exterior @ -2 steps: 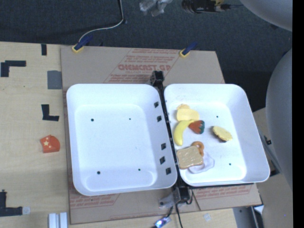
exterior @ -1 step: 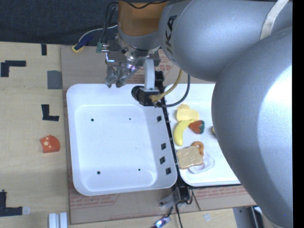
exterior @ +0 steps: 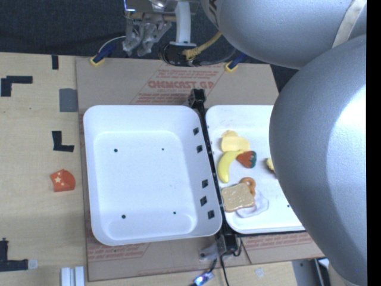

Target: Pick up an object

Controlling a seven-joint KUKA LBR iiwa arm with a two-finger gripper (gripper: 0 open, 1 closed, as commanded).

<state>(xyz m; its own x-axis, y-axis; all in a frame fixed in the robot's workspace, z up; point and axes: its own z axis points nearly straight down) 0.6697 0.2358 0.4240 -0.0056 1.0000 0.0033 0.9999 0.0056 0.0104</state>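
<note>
My gripper (exterior: 141,39) hangs high over the far edge of the bench, beyond the left bin (exterior: 95,159) and well away from any object. In the right bin (exterior: 262,224) lie a yellow banana (exterior: 224,165), a yellow lump (exterior: 233,142), a red and green strawberry (exterior: 247,158), a slice of toast (exterior: 238,197) and a small orange-brown ring (exterior: 249,183). A small yellow piece (exterior: 269,164) peeks out from under the arm. The arm's grey body (exterior: 321,130) hides the right part of that bin.
A small red object (exterior: 63,180) lies on the bench to the left of the left bin. Both bins stand on a cardboard sheet (exterior: 178,88). Black clips (exterior: 204,159) run along the seam between the bins. Cables (exterior: 196,49) hang near the gripper.
</note>
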